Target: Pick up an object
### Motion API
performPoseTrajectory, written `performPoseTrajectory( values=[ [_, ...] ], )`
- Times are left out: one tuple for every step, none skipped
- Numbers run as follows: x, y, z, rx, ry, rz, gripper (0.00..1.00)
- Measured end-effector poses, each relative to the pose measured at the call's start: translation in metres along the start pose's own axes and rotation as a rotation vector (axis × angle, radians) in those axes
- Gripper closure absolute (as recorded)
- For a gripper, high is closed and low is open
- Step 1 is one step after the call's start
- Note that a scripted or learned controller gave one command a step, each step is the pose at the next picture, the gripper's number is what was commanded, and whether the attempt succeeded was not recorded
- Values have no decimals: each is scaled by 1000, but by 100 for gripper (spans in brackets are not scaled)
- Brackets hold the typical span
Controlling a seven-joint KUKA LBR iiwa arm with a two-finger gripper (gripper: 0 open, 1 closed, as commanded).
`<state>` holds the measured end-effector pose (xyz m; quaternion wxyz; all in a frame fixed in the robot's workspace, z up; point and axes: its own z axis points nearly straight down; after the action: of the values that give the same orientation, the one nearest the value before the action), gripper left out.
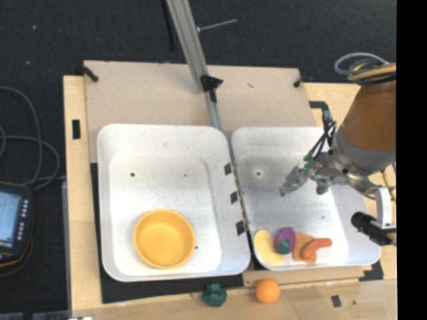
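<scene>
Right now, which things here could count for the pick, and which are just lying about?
For the pick:
- tool, over the right bin
- purple piece
- orange sausage-shaped piece
- yellow bowl in the left bin

Lying about:
- orange ball on the bench
- green toy
- pendant

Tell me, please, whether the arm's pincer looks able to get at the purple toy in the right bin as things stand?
Probably yes: the pincer hangs over bare bin floor, and the purple toy lies uncovered, though crowded by neighbouring toys.

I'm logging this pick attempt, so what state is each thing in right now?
gripper: above the right bin, holding nothing
yellow bowl: upright in the left bin
purple toy: lying at the right bin's front edge
orange ball: on the bench, outside the bins
</scene>
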<state>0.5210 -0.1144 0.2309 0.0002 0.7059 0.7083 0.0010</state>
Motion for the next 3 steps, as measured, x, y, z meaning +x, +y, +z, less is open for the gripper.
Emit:
performPoseTrajectory(
  values=[
    [0,0,0,-1,0,2,0],
    [3,-3,62,6,-2,4,0],
    [3,-2,125,7,-2,4,0]
  ],
)
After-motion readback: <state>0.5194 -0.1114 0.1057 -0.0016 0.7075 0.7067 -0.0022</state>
